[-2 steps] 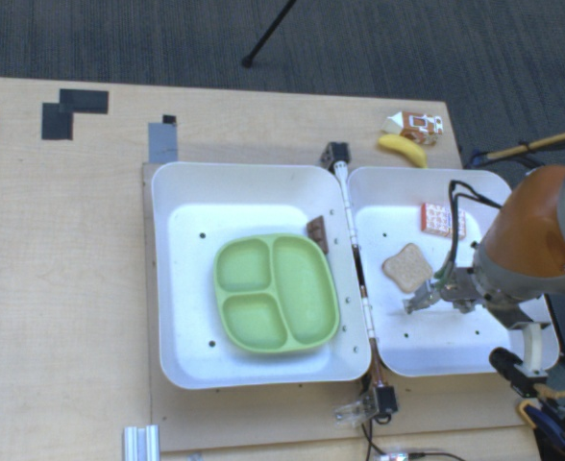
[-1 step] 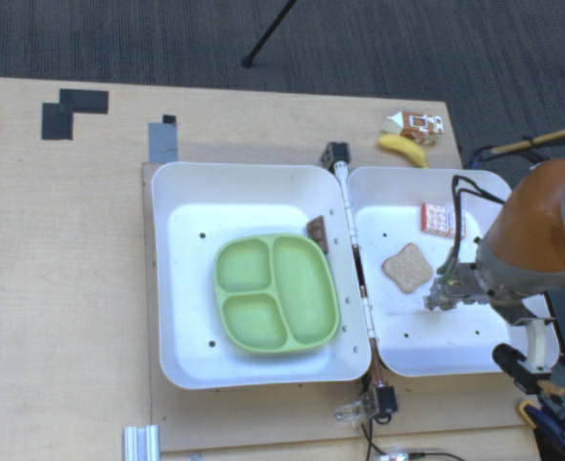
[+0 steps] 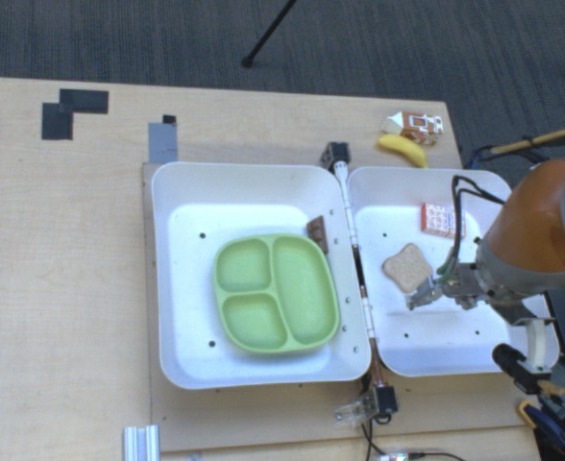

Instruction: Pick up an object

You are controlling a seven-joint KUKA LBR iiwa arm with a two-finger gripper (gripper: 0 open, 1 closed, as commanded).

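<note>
A tan bread slice (image 3: 407, 268) lies in the middle of the right bin (image 3: 427, 353). A red and white box (image 3: 439, 220) rests near that bin's far side. My gripper (image 3: 424, 297) hangs low over the right bin, just to the near right of the bread slice and very close to its edge. Nothing shows held in it. The grey arm with its orange band (image 3: 542, 229) covers the bin's right side. In the left bin (image 3: 182, 257) sits a green divided plate (image 3: 276, 293), with a small brown piece (image 3: 316, 228) against the bin's right wall.
A yellow banana (image 3: 402, 148) and a small printed packet (image 3: 419, 123) lie on the bench beyond the right bin. Cables and clips sit at the bins' near edge (image 3: 374, 401). Black tape marks lie on the bench at far left.
</note>
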